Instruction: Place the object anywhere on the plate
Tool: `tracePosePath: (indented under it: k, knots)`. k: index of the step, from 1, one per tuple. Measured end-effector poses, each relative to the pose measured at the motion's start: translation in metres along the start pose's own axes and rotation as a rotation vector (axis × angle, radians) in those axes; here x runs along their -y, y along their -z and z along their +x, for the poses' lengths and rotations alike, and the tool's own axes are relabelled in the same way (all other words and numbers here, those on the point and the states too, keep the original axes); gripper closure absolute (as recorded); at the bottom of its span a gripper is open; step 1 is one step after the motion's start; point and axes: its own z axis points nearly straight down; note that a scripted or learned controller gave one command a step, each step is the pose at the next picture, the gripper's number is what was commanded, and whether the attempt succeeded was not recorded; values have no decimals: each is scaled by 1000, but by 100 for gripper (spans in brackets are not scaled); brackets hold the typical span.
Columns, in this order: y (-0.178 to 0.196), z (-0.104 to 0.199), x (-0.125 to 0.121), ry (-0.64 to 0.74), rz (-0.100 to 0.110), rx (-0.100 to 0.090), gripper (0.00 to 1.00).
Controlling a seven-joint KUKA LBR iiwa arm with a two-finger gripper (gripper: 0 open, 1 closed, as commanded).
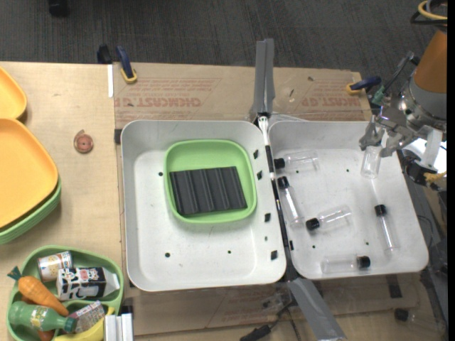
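A green plate (pixel 210 150) lies in the left bin (pixel 142 247) and carries a dark ribbed mat (pixel 210 190). My gripper (pixel 375 148) hangs over the far right corner of the right bin (pixel 405 258). It is shut on a clear vial (pixel 370 163), which hangs upright from its fingers above the bin floor. Several more clear vials with black caps lie on that bin's floor, among them one (pixel 304 163) near the back left, one (pixel 331 219) in the middle and one (pixel 386 231) at the right.
A raised divider (pixel 274 183) separates the two bins. Stacked orange plates (pixel 21 169) and a green bowl of toy food (pixel 60 290) sit on the bench to the left. Clamps (pixel 126 68) hold the cardboard behind the bins.
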Motion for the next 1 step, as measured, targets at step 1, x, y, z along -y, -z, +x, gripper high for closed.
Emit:
tracePosePath:
  k: [1]
  knots:
    - [0, 0, 0, 0, 0, 0, 0]
